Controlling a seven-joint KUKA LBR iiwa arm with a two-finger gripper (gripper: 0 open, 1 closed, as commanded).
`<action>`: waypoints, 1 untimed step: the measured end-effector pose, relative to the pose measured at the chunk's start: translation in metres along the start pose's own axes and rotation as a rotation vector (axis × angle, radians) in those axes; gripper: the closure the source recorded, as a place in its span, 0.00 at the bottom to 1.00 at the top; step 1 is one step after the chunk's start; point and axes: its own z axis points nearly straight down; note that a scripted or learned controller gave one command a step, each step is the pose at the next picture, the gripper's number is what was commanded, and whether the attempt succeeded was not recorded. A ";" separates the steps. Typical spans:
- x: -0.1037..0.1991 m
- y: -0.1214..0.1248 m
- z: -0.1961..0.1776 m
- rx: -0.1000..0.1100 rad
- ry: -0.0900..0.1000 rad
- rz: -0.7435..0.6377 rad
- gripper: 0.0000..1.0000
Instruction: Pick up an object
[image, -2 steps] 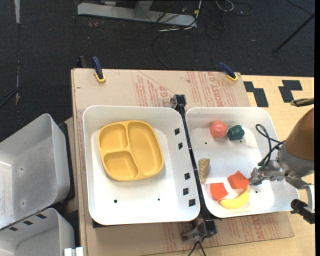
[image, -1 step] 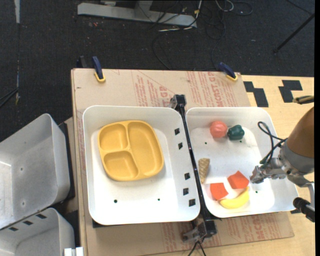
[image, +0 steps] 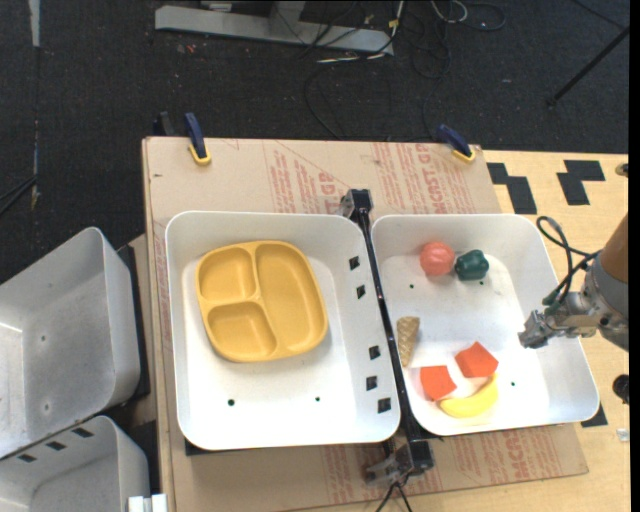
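Two white bins are being carried side by side on the surface. Gripper (image: 532, 334) is being positioned over the right bin (image: 535, 243), near its right edge; finger opening can't be told, nothing seen held. Orange block (image: 476, 359), red block (image: 437, 381) and banana (image: 470, 402) are lying near the front edge. Yellow tray (image: 262, 300) is sitting in the left bin (image: 190, 380).
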 end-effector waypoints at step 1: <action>0.010 0.004 -0.051 0.000 0.000 -0.002 1.00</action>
